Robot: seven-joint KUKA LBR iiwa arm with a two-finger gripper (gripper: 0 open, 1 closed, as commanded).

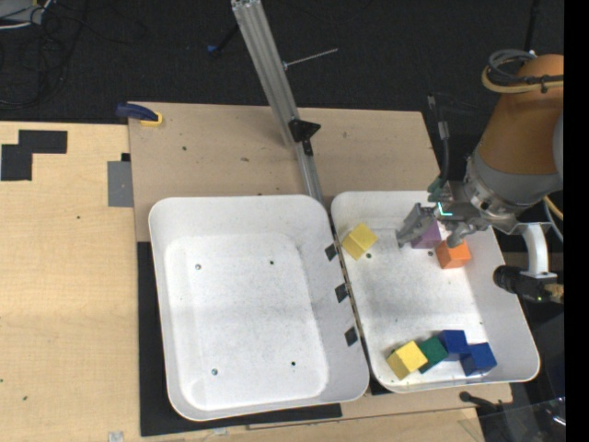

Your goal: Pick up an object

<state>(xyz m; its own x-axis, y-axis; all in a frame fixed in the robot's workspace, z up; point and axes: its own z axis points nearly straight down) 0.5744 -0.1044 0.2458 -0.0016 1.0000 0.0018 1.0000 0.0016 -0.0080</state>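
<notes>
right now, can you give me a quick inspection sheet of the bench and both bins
surface: wooden bench, left bin and right bin side by side
job's things: in the right bin, yellow block near its left wall; purple block and orange block by the gripper; yellow, green and two blue blocks clustered at the near edge
clutter: blue-and-yellow clamp at the bench's far left corner
grippers: gripper low over the purple block; grasp unclear
cables: loops atop the arm
surroundings: slanted aluminium rail

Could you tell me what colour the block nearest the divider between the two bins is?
Yellow: the block shows plainly in the camera view.
</notes>
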